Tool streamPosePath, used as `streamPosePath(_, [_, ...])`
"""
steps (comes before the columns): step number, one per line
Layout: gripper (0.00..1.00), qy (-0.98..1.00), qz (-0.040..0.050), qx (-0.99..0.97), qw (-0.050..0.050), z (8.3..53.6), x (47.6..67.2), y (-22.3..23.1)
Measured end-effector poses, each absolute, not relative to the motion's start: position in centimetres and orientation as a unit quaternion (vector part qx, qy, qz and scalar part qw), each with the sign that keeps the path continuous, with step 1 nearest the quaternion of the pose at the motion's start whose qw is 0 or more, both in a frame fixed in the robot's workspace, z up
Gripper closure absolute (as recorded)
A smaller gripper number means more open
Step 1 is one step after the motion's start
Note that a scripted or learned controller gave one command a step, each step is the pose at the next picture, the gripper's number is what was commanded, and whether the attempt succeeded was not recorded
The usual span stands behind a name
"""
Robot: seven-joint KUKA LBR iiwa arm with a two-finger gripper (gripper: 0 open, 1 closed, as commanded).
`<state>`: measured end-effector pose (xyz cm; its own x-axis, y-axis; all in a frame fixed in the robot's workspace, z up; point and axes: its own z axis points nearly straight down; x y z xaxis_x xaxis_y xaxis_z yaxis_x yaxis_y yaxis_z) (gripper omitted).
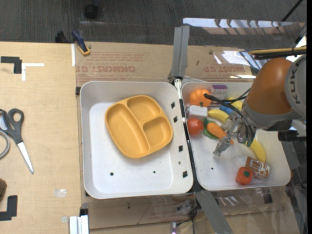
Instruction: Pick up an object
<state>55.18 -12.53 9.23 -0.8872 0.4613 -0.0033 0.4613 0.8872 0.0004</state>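
While the pincer (222,146) is hanging slightly apart, gripping nothing, a carrot (214,129) is lying just above it in the right bin (214,179); the left bin (97,179) is carrying a yellow plate (139,125).

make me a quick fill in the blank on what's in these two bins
1. The divided plate lying in the left bin is ____ in colour.
2. The plate has ____ compartments.
3. The gripper hangs over the ____ bin.
4. On the bench left of the bins lies a pair of ____.

Missing words: yellow; three; right; scissors
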Motion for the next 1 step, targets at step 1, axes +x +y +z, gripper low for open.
streamPosePath(1, [0.00, 0.971, 0.0000, 0.240, 0.003, 9.39, 58.18, -9.63])
